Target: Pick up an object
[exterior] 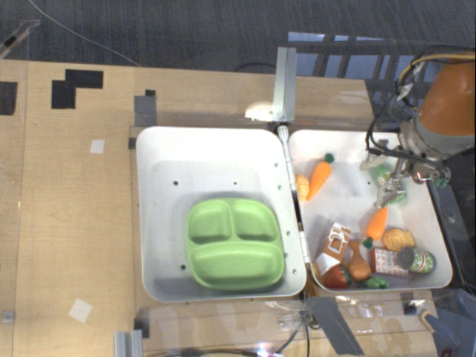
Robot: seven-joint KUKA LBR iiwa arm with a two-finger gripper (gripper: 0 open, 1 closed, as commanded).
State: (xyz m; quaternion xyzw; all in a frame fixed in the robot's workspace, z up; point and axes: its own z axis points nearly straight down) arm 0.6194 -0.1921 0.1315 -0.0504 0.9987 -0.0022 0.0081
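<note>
I am watching the gripper (392,192) hanging low over the right bin (342,143), near its right wall, with the orange-banded wrist above it. Whether it is clamped on anything I cannot tell; metal and cables are blurring together there. Something pale green (382,172) is sitting right by the tool, too indistinct to name.

Just nearer than the tool, a small carrot (377,223) is lying tilted, almost under the tip. That looks to me like the likeliest target. Beside it, nearer still, a yellow biscuit-like piece (399,238), a small can (413,261) and a red-labelled packet (387,262) are crowding together; a larger carrot (318,178) is lying well apart toward the bin's left wall.

For a clean pick, I judge that the tool should be closing across the small carrot's narrow width, centred on its body, staying clear of the biscuit piece. The left bin (160,162) is holding a green divided plate (235,242).
</note>
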